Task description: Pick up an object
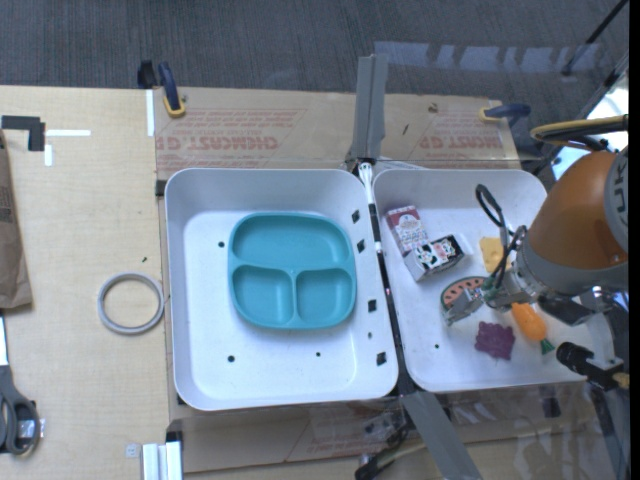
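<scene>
Arm [585, 218] over right bin [440, 363], lower right of frame.
Gripper [462, 306] at watermelon slice toy [462, 292]; jaws' state cannot be told; purple toy [494, 339] adjacent.

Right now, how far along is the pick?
Done: the arm has reached into the right bin, tool low beside the watermelon slice toy. In hand: nothing visibly lifted. Left: grasping and raising an item; carrot, purple piece and cartons lie on the floor.

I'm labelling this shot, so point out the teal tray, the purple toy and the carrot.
teal tray [294, 270], camera view, centre divider.
purple toy [494, 340], camera view, its middle.
carrot [529, 321], camera view, orange body.
</scene>
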Controlling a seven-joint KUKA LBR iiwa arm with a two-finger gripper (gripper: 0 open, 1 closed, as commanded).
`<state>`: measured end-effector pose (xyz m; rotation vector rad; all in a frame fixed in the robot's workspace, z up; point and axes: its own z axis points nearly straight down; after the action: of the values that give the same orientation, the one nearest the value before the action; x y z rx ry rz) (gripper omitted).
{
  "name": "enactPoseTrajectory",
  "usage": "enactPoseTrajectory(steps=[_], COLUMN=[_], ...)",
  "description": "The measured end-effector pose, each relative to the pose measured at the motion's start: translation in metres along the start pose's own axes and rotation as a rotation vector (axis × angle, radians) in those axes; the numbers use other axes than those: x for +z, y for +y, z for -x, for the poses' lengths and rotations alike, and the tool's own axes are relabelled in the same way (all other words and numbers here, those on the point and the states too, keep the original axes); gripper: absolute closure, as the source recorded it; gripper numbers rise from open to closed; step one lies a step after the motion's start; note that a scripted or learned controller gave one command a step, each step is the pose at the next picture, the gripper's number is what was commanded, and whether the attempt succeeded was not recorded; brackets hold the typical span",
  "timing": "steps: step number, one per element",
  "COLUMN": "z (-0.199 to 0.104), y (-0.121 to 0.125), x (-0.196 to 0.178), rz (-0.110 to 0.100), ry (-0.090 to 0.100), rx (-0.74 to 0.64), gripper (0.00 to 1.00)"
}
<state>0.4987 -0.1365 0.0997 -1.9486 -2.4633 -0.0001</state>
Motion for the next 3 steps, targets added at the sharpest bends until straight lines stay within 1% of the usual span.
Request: enactPoseTrajectory(steps=[1, 2, 3], z=[-0.0079, -0.0074, -0.0074], y=[0.0413, 0.0411, 0.041], x=[0.0086, -0.0001, -0.0001], rz=[0.0, -0.001, -0.001], ry=[-0.001, -0.001, -0.001], rx=[-0.064, -0.063, -0.063], gripper=[0.0, 1.0, 0.0])
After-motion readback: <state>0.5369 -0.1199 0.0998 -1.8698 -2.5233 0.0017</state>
